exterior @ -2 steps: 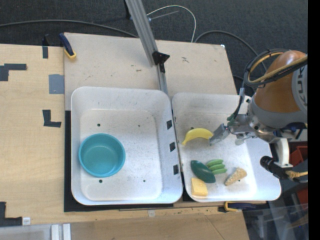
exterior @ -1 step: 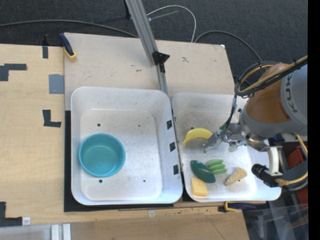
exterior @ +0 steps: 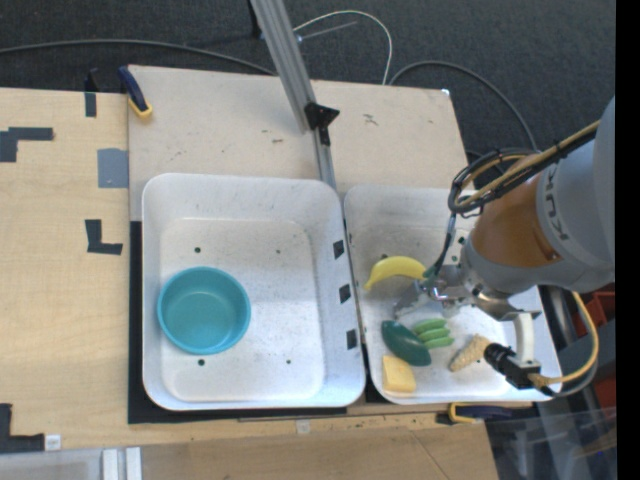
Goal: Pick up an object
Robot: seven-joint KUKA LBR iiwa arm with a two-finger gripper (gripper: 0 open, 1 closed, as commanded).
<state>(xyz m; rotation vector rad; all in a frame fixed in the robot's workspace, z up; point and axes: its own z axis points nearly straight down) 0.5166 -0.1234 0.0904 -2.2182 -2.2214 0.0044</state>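
Note:
The right bin (exterior: 400, 208) holds a yellow banana (exterior: 396, 269), a light green pea pod (exterior: 433, 330), a dark green rounded item (exterior: 405, 343), a pale yellow block (exterior: 399, 374) and a tan corn-like piece (exterior: 467, 354). My gripper (exterior: 428, 293) hangs low over the bin's middle, just right of the banana and right above the pea pod. Nothing shows between its fingers. The grey arm with its orange band (exterior: 510, 233) covers the bin's right side.
A teal bowl (exterior: 204, 310) sits in the front left of the left bin (exterior: 240, 198). A slanted metal pole (exterior: 290, 58) rises behind the bins. Cables loop across the back, and the wooden bench stretches to the left.

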